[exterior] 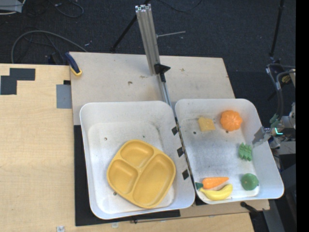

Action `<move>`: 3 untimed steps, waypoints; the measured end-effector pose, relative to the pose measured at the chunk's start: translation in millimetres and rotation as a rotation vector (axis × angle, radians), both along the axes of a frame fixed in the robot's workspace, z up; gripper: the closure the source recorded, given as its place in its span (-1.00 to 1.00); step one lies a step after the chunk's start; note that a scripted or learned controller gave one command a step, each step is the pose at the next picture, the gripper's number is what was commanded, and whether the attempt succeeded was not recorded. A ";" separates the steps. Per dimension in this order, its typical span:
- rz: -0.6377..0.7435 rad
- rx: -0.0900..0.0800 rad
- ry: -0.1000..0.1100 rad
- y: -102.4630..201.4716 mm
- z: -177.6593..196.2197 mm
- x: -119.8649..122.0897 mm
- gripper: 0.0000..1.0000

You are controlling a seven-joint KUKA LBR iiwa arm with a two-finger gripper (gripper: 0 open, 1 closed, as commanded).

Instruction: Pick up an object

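Dark carpet floor (217,18) with cables running across it is the backdrop. On top of that sit a pale wood tabletop (34,144) on the left and a beige board (193,76) under the bins.

The left bin (96,124) has just one thing in it, a yellow divided tray (141,173) with three compartments, lying flat toward the near side. The right bin (217,149) touches it along the middle seam and has all the small stuff. An aluminium post (148,37) rises from the board behind the seam.

So the pickable things are all in the right bin:
- An orange (231,120) is at the far side, with a yellow block (206,124) just beside it on its left.
- A leafy green toy (245,152) sits near the right wall.
- A round green toy (249,181) is in the near right corner.
- A carrot (215,182) lies right against a banana (217,193) along the near wall.

The gripper (270,133) is at the right rim of that bin, near the leafy green toy and apart from it. It's small and cut off by the edge of the view, so I honestly can't tell if it's spread or closed. Also, a little blue-and-yellow tool (73,64) lies at the board's far left corner.
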State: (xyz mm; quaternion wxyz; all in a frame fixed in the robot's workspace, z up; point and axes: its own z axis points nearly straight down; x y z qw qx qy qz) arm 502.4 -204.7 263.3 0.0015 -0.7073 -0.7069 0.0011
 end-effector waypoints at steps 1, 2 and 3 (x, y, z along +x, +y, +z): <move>0.000 -0.001 -0.002 -0.1 1.0 0.6 -1.00; 0.001 0.003 0.004 4.9 -60.4 -5.8 -1.00; 0.000 0.003 0.004 13.6 -108.8 -11.4 -1.00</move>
